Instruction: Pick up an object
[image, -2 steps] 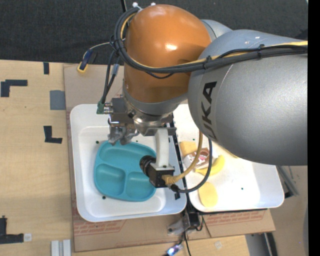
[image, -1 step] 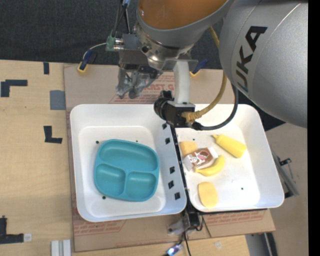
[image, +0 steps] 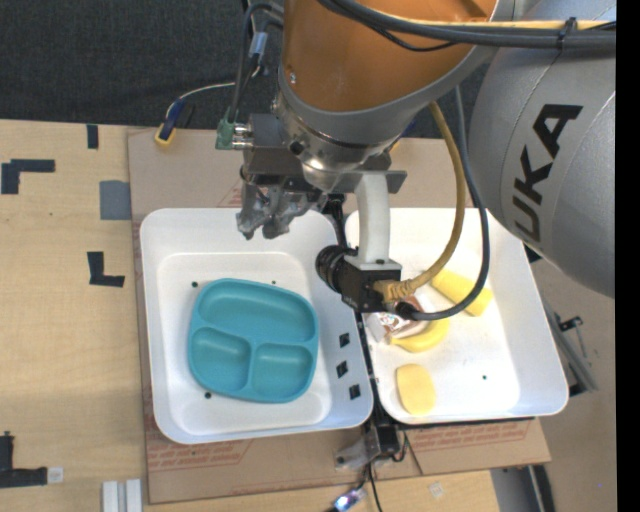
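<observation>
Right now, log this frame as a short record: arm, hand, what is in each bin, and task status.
arm: grey KUKA arm with orange band, reaching in from the view's right, over the far edge of the bins
hand: hand above the far rim of the left bin; nothing seen between its fingers
left bin: teal divided plate, lying flat
right bin: right bin holds three yellow pieces, partly hidden by a camera mount
task status: no object lifted yet

A teal divided plate (image: 253, 340) lies in the left bin (image: 160, 300), yellow pieces (image: 416, 388) in the right bin (image: 520, 350), the tool (image: 268, 215) above the left bin's far edge.
</observation>
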